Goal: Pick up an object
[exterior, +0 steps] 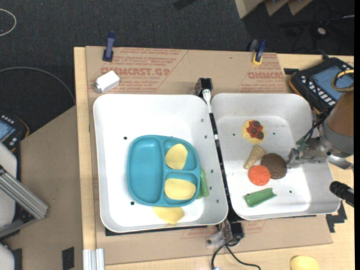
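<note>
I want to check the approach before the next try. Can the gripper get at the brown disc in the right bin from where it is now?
Probably yes. The gripper sits just right of the brown disc, with nothing between them. The orange disc touches its far side and might be nudged.

Grey rounded arm (344,129) with a brownish-orange band, thin dark metal fingers (298,153) at its tip
</note>
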`<state>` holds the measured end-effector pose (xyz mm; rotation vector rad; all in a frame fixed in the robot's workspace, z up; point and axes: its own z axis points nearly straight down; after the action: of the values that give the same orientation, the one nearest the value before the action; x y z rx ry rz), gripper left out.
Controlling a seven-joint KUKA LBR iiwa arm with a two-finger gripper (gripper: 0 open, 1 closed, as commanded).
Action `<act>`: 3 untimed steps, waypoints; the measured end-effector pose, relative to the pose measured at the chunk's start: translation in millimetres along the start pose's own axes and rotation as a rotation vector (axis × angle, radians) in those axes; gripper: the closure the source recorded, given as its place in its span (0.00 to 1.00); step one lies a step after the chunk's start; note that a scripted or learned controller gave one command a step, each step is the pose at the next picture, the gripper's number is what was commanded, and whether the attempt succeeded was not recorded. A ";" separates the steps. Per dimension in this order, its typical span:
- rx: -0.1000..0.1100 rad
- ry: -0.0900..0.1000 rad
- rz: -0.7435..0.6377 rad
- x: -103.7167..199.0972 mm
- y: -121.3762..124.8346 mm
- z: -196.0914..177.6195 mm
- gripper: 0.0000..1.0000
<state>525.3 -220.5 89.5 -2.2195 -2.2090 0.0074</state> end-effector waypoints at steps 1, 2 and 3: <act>-0.011 -0.004 -0.004 0.2 5.4 -2.6 0.00; -0.015 -0.005 -0.010 39.7 50.2 4.7 0.00; -0.015 -0.004 -0.010 92.2 90.8 3.9 0.00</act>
<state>616.4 -128.7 85.0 -2.2180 -2.2296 -0.0043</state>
